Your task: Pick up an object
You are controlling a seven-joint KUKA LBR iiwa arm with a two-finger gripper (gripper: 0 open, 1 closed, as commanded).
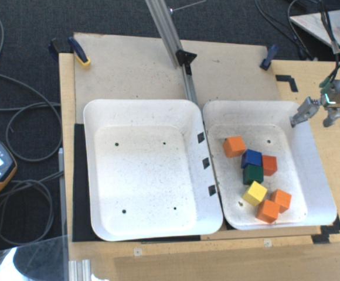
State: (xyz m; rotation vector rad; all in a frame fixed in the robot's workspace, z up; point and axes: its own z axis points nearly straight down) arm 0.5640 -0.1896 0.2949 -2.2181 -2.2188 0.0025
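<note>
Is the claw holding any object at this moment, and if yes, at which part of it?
Nothing is held. The claw hangs open over the upper right rim of the right bin, with nothing between its fingers; the blocks lie on the bin floor.

My fingers [318, 113] hang spread at the right bin's [314, 174] upper right rim, with nothing between them. Below and to the left, the blocks crowd the bin's middle and lower floor: an orange block [234, 146] stands a little apart at the top, while the blue block [252, 158] touches the green block [253, 172] and a red block [269, 164]. The yellow block [255, 192] presses against two more orange ones [274, 205]. Bare floor lies along the bin's right side and upper part. The left bin [146, 174] offers wide open floor. A slanted metal pole [169, 28] crosses above the bins' shared edge.
</note>
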